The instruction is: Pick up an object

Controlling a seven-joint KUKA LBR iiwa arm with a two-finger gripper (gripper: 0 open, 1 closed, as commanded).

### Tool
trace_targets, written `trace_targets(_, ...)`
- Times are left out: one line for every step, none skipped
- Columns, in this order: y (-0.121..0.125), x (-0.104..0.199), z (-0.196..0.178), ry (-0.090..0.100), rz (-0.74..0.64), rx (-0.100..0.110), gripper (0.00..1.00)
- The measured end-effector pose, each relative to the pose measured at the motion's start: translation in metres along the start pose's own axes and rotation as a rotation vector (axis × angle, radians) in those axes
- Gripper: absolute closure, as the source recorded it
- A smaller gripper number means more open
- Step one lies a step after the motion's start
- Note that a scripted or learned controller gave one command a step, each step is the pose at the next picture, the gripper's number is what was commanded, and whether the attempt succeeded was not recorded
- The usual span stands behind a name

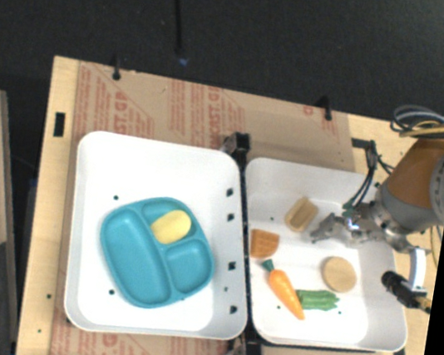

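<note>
The gripper (pixel 333 227) hangs low over the right bin (pixel 382 326), near that bin's far right part, with its dark fingers splayed apart and nothing between them. The task names no particular object, so any of the five pieces in this bin could serve. Nearest is a tan bread-like block (pixel 301 214), lying just beside the fingertips toward the bin's far left corner. It looks light and a little soft, likely a toy food, and its two long flat sides would give the pads a fair hold if the gripper squares up across its short width. A round tan disc (pixel 340 274) lies toward the right edge; being flat and low against the floor, it would probably be hard to get fingers under. By the left wall sits a small orange-brown wedge (pixel 263 243), and just nearer the near edge a carrot (pixel 286 292) lies at a slant, touching a green pea pod (pixel 316 299) at its side. The carrot looks smooth and tapered, so a grip at its thick end seems safer than at the tip. The left bin (pixel 79 275) holds a blue divided tray (pixel 132 263) at its middle, and a yellow lemon-like piece (pixel 171 226) rests in that tray's far compartment.
</note>
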State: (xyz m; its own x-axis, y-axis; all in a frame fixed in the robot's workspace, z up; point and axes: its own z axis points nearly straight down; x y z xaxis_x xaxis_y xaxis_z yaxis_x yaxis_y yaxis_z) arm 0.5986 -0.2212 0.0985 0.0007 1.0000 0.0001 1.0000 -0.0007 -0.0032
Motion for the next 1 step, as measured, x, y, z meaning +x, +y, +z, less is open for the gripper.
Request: trace_targets(0.0016, -0.0007, -0.0134, -0.001, 0.000, -0.006, 1.00)
